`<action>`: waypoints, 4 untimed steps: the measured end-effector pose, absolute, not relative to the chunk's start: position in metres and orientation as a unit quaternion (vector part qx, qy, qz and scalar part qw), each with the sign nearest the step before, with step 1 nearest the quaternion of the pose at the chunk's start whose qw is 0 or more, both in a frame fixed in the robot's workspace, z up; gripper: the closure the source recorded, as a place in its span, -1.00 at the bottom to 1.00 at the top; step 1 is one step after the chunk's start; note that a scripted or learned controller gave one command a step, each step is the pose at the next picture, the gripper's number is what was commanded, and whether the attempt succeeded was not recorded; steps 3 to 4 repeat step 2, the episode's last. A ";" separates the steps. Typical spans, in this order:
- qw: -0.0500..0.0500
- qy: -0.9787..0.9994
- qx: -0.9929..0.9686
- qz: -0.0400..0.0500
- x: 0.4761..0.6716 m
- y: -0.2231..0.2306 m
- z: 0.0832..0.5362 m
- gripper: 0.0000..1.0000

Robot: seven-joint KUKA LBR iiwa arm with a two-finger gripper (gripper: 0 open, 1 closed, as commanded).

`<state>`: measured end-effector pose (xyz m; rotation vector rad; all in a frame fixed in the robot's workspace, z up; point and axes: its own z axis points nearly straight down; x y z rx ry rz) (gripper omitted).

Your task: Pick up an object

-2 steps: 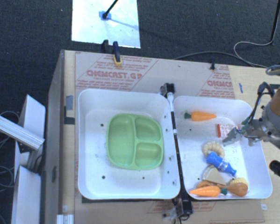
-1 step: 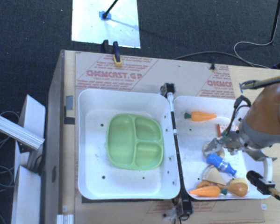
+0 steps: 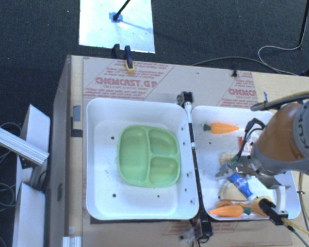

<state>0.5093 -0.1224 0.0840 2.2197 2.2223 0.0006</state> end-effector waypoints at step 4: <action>0.001 0.708 0.706 0.001 0.502 -0.030 0.185 1.00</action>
